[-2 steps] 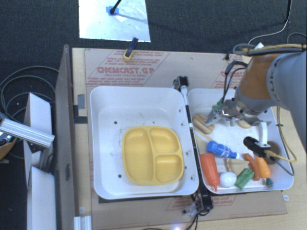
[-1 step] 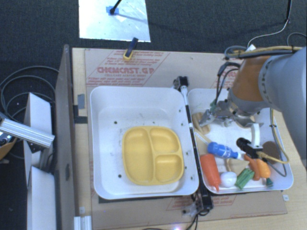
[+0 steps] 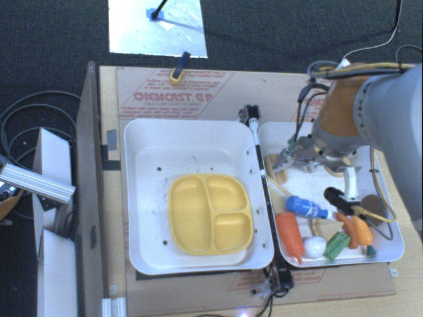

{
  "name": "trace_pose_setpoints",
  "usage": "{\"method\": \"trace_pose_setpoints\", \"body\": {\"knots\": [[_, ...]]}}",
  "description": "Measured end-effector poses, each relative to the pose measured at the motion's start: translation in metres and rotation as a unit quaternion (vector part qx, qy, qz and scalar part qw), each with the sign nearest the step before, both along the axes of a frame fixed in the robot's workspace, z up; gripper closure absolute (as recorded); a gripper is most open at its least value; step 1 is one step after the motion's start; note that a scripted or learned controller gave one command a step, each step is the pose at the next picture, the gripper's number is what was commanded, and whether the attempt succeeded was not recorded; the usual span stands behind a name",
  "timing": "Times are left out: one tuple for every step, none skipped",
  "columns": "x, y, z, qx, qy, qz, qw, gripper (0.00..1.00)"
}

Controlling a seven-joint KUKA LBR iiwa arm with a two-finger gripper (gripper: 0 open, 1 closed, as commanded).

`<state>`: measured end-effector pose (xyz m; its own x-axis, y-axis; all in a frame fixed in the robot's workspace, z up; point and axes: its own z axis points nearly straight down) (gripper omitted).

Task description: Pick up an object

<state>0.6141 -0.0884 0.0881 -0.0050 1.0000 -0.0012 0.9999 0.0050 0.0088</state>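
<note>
Presently the jaws (image 3: 295, 156) are seen low in the right bin (image 3: 396, 246), at its upper left; their opening cannot be told. Lower right, an orange carrot (image 3: 289, 233) and blue bottle (image 3: 305, 207) are lying. A yellow tray (image 3: 210, 212) is seated in the left bin (image 3: 142, 177).

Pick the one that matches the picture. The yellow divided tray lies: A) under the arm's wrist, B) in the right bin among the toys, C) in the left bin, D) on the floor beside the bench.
C: the yellow divided tray lies flat on the floor of the left bin, while the arm reaches over the right bin.
</note>
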Motion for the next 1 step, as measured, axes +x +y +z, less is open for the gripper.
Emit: {"method": "trace_pose_setpoints", "body": {"knots": [[0.0453,-0.0023,-0.0005,-0.0003,0.004,0.001,1.0,0.0]]}}
